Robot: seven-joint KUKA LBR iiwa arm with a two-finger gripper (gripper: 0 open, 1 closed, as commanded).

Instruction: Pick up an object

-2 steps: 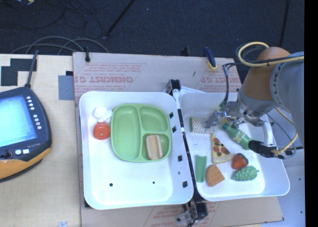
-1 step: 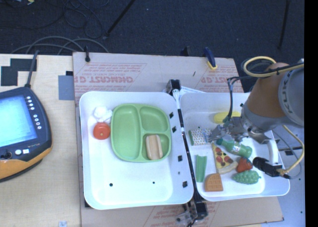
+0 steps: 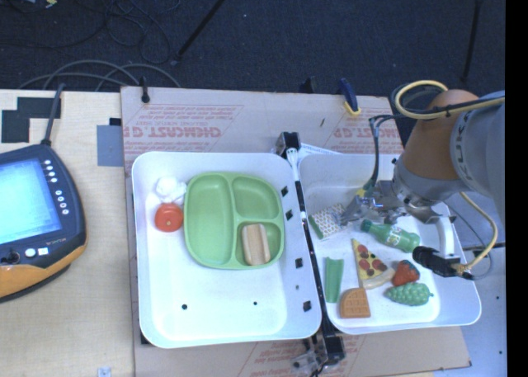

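Note:
In the right bin (image 3: 462,311) lie a green bottle (image 3: 394,236), a pizza slice (image 3: 370,261), a red strawberry (image 3: 404,272), green grapes (image 3: 410,293), a brown cracker (image 3: 355,303), a green stick (image 3: 332,278) and a grey mesh piece (image 3: 327,221). My gripper (image 3: 369,207) hangs low over the upper middle of this bin. It is just above and to the left of the green bottle's cap end, with the mesh piece to its left. Its metal parts blur together here, and I see nothing held in it.
The left bin (image 3: 214,309) holds a green divided plate (image 3: 216,219) with a bun (image 3: 256,243) in one compartment, plus a red disc (image 3: 168,217) and a white lump (image 3: 169,190). A tablet pendant (image 3: 33,214) lies at far left. A yellow cable loop (image 3: 417,99) sits above the wrist.

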